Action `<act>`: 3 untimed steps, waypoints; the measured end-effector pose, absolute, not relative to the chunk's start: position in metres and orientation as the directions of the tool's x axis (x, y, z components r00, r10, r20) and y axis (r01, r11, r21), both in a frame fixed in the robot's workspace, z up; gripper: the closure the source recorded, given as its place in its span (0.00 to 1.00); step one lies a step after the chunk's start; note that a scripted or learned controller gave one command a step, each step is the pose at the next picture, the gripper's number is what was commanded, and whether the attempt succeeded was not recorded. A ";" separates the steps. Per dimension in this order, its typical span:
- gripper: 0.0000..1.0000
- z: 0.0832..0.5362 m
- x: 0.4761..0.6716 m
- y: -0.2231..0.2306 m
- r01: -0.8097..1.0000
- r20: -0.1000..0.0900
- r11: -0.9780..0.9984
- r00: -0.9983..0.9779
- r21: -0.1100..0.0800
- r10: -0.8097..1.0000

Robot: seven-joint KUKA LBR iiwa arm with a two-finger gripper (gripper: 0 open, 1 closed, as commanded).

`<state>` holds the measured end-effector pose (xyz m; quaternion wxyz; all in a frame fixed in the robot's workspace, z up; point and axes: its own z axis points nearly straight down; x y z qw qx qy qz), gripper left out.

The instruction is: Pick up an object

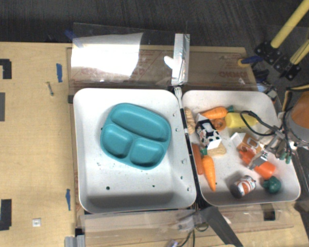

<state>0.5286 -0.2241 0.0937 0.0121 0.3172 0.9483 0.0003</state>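
On the left, the bench (pixel 26 138) is bare tan board with black markings. Next comes the left bin (pixel 87 189), where a teal divided plate (pixel 135 134) lies flat near the middle; it is broad, stiff and smooth, and I judge it a poor pick because only its thin rim offers a hold. The right bin (pixel 283 194) carries the clutter. Along its left wall stands a small black-and-white block (pixel 208 134), with an orange carrot (pixel 209 171) just below it, lying lengthwise and pointing toward the near edge. This looks like light, rigid toy plastic, slick and tapered, so a pinch across the thick upper part would likely hold better than one near the tip. A second carrot (pixel 215 112) lies beside a yellow piece (pixel 237 120) at the far side. Toward the near edge a small can (pixel 244 185) lies on its side, round and prone to roll, close to a green-and-orange toy (pixel 269 178). At the right, the tool (pixel 273 151) hangs low over the bin among small orange pieces; whether it is released or clenched I cannot tell, and nothing is plainly caught in it.
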 end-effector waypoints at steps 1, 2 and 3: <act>0.00 0.094 0.501 -0.221 0.675 -0.026 0.738 -0.738 0.013 0.675; 0.00 0.191 0.586 -0.223 0.539 -0.015 0.843 -0.842 0.004 0.539; 0.00 0.118 0.562 -0.224 0.715 -0.026 0.699 -0.698 0.016 0.715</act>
